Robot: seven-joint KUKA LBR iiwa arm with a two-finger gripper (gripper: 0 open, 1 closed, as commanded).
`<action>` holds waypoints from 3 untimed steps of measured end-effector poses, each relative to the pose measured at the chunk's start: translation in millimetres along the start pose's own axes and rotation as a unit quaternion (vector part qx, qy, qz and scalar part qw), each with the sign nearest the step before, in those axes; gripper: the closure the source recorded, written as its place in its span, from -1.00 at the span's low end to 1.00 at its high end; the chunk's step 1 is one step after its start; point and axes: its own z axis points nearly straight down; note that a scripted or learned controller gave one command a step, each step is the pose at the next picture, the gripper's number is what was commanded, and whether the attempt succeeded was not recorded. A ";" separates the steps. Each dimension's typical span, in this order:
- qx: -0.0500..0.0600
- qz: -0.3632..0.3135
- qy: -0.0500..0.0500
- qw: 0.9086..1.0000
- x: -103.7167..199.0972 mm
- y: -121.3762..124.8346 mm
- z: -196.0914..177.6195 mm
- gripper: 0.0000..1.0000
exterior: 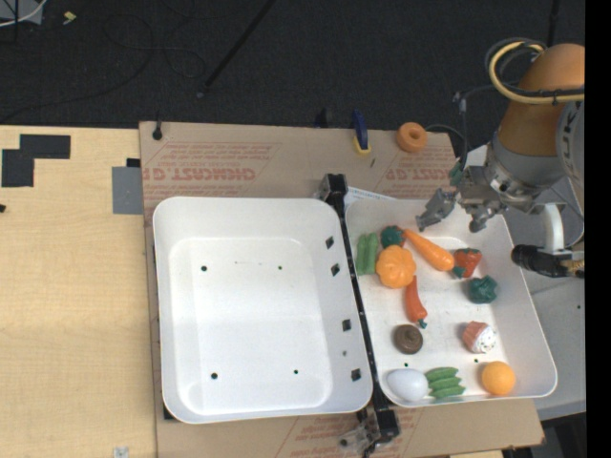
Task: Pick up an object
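Camera view: end effector (459, 210) hangs spread and empty above crowded right bin (535, 324); descending, it could nudge the carrot (430, 249) aside.

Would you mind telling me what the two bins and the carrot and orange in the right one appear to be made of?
The bins look like smooth moulded white plastic, given their rounded corners and a faint sheen. The carrot and the orange seem to be toy food in plastic: flat, even colour with soft highlights, though rubber or foam cannot be ruled out. The sheet beneath the bins looks like matt brown printed cardboard.
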 end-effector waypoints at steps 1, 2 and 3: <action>0.002 0.000 0.001 1.000 21.0 -13.9 115.3 -1.00; 0.001 0.001 0.000 1.000 18.8 -12.6 99.6 1.00; -0.005 -0.004 0.001 1.000 100.1 4.9 2.6 1.00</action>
